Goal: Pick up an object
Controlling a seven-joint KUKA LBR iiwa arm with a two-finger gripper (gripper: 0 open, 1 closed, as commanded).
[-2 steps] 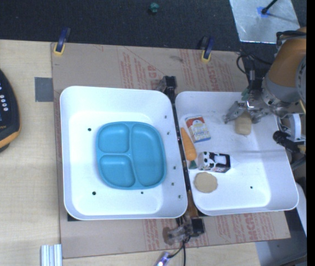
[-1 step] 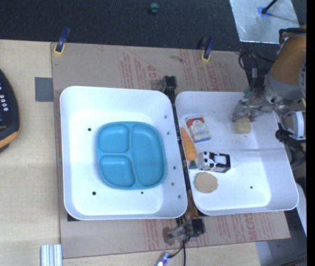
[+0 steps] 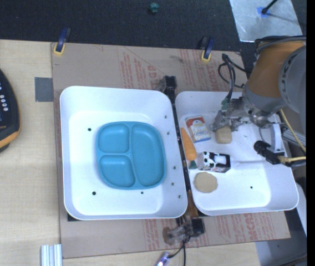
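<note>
At the near edge of the table (image 3: 24, 165) lies the cardboard sheet (image 3: 229, 226) under both bins. In the right bin (image 3: 268, 198), nearest the camera, sits a tan round disc (image 3: 206, 182). Just behind it lies a black-and-white piece (image 3: 217, 160), and an orange stick (image 3: 188, 143) runs along the bin's left wall. Farther back lies a small packet (image 3: 199, 130), and beside it a tan lump (image 3: 223, 135). The left bin (image 3: 80, 198) holds a blue divided plate (image 3: 131, 154), well apart from the arm's work.

The pincer (image 3: 228, 121) is down in the right bin's far half, right over the tan lump and seemingly touching or nearly touching it. Whether the pincer is spread or closed cannot be told here; its tips blur into the wrist hardware. The arm (image 3: 274, 76) bulks in from the right behind it.

This looks like the grasp step: the pincer is at the lump but no lift is evident. The next move calls for a firm closure on the lump, then a straight rise clear of the packet and the bin wall. A small rounded lump may slip out sideways.
</note>
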